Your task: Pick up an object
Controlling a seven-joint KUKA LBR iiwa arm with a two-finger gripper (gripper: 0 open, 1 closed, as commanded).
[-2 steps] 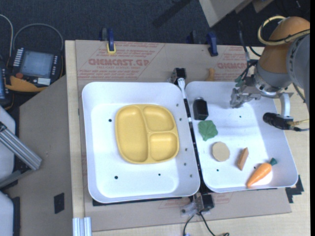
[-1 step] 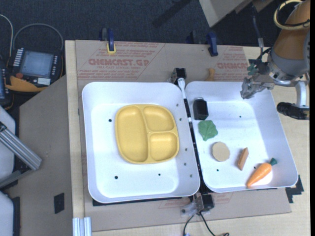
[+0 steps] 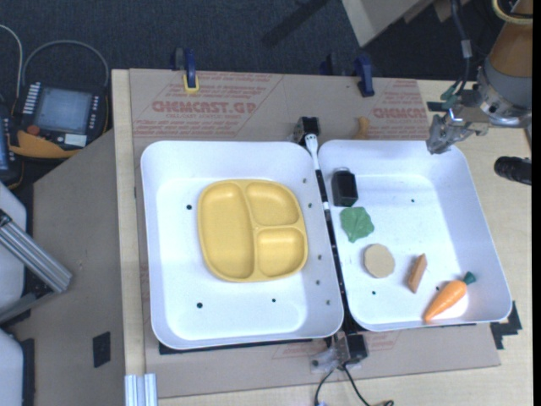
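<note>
Orange carrot lay at five o'clock in the right bin, unpicked, while the gripper hung at one o'clock, holding nothing, probably needing to come down next.

the arm is cut off by the right and top edges. the gripper is too small and blurred to tell how its fingers stand. the cardboard's printed lettering is faint.
</note>
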